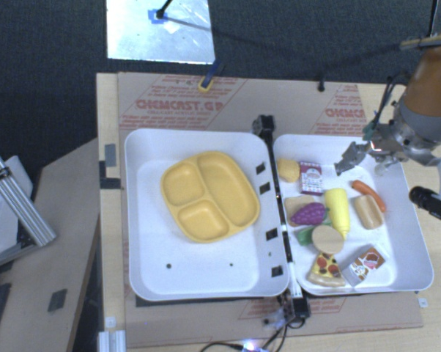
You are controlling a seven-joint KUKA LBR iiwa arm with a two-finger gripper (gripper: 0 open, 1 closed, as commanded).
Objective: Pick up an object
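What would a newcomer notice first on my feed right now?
Probably the yellow divided tray, lying alone in the left bin. Next, the heap of toy food crowded into the right bin: a purple grape bunch, a yellow bottle, a pizza slice and more. The gripper hangs over that bin's far side, nothing visibly between its fingers.

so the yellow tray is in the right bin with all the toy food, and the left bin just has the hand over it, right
Not quite. The camera view shows the yellow tray alone in the left bin, and the hand is over the right bin, above the toy food. The food is indeed in the right bin.
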